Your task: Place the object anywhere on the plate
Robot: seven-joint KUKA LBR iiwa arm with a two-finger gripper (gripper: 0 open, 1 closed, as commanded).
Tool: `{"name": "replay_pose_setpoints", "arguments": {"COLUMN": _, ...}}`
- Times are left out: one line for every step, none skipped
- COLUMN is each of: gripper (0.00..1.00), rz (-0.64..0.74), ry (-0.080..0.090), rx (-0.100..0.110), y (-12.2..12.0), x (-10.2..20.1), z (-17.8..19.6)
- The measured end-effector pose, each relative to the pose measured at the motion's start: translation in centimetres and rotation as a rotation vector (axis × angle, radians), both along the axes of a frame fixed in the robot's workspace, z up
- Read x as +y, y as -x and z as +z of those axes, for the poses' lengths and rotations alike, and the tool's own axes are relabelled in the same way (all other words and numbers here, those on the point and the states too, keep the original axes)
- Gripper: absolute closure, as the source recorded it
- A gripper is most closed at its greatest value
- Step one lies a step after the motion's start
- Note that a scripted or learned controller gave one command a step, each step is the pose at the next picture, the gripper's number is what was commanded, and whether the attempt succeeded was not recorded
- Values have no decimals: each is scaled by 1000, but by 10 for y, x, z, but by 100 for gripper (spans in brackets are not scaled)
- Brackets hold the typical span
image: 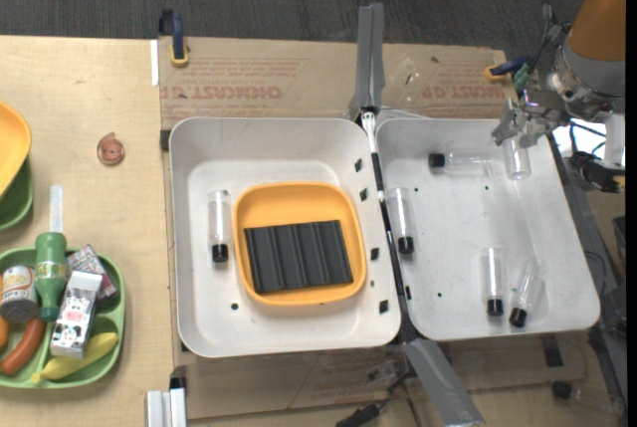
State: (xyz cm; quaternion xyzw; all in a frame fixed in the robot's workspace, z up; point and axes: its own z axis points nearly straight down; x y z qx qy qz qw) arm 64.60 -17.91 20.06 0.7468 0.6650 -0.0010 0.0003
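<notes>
**Gripper at the far right corner of the right bin, tube between the fingers**

While I watch the feed, I read the gripper (518, 131) over the right bin (557, 316), near that bin's far right corner, well apart from the orange plate (299, 201). Its fingers (506, 128) are only slightly apart and pinch the upper end of a clear tube (518, 159). That tube hangs nearly upright below the fingers, long axis running up and down in the view, lower end pointing at the bin floor. I cannot tell whether the lower end touches the floor.

Reference positions, all relative to the plate:

- The plate sits in the left bin (189, 316), filling its middle, with a dark ribbed insert (299, 254) lying in it.
- One black-capped tube (218, 228) lies just left of the plate, long axis toward and away from the camera, cap at the near end.
- A second tube (400, 221) lies just right of the plate, inside the right bin by the divider, cap at the near end.
- A third tube (453, 159) lies farther right, crosswise, cap toward the plate.
- Two more tubes (506, 291) lie at the near right, caps at the near ends.
</notes>
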Motion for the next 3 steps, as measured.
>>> {"name": "replay_pose_setpoints", "arguments": {"gripper": 100, "rz": 158, "ry": 1, "rx": -2, "y": -12, "x": -41, "z": 48}}
{"name": "replay_pose_setpoints", "arguments": {"gripper": 0, "rz": 158, "ry": 1, "rx": -2, "y": -13, "x": -40, "z": 48}}
{"name": "replay_pose_setpoints", "arguments": {"gripper": 0, "rz": 173, "ry": 0, "rx": 0, "y": 20, "x": -43, "z": 240}}
